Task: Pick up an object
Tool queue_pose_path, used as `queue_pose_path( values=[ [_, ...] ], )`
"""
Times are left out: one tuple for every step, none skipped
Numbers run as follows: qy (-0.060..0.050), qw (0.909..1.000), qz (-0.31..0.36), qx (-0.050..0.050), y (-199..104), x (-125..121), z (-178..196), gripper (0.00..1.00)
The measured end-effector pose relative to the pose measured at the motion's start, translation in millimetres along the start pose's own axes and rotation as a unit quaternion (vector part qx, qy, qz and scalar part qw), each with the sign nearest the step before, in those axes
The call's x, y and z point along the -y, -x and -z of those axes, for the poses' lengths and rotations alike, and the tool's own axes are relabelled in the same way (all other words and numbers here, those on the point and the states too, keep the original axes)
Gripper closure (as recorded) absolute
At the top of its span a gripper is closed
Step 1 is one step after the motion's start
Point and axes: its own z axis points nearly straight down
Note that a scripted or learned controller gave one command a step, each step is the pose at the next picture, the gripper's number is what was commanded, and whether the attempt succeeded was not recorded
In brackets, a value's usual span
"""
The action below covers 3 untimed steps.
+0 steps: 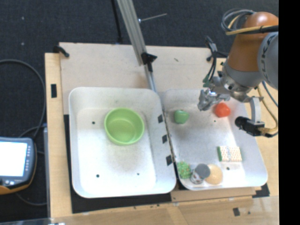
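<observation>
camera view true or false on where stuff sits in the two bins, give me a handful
1. The green bowl sits in the left bin. True.
2. The red object lies in the left bin. False: it is in the right bin, beside the gripper.
3. The small green object lies inside the bowl. False: it lies on the right bin's floor.
4. A patterned block lies in the right bin. True.

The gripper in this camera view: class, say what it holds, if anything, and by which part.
It cannot be told. The gripper sits low over the right bin, beside the red-orange object, but nothing is seen between its fingers.
</observation>
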Motion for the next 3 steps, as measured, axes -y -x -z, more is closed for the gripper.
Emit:
queue_pose_path(
  values=[
    [0.000,1.0000,0.000,0.000,-45,-8,-3,1.00],
    [0.001,1.0000,0.000,0.000,-97,-21,-10,1.00],
    [0.001,1.0000,0.000,0.000,-146,-30,-4,1.00]
  ],
)
